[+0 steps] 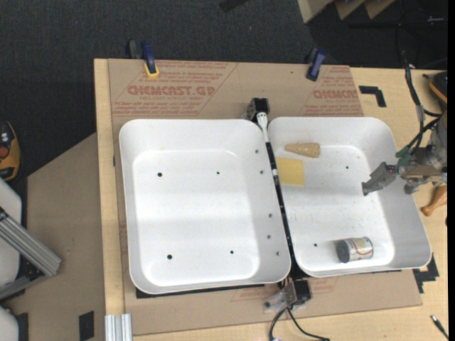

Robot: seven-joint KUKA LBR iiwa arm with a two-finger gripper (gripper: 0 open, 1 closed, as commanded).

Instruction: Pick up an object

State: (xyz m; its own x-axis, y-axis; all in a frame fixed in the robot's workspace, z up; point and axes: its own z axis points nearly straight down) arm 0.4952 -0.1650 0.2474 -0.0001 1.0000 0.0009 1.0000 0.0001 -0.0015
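Landmark: right bin [398, 212]. Gripper [377, 181] sits at the bin's right wall, over the floor, with nothing between its fingers; spread or pressed together, cannot tell. Tan cone-shaped piece [303, 149] lies near the bin's far-left corner, yellow square [290, 171] just beside it. Small grey can [355, 249] lies on its side near the bin's front wall.

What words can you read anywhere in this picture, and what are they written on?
"CHEMCAST GP", in red, on the brown protective paper of the board under the bins.
The same red print repeats at the board's upper right, blurred and partly cut off.
The small can in the right bin has a label too small to read.
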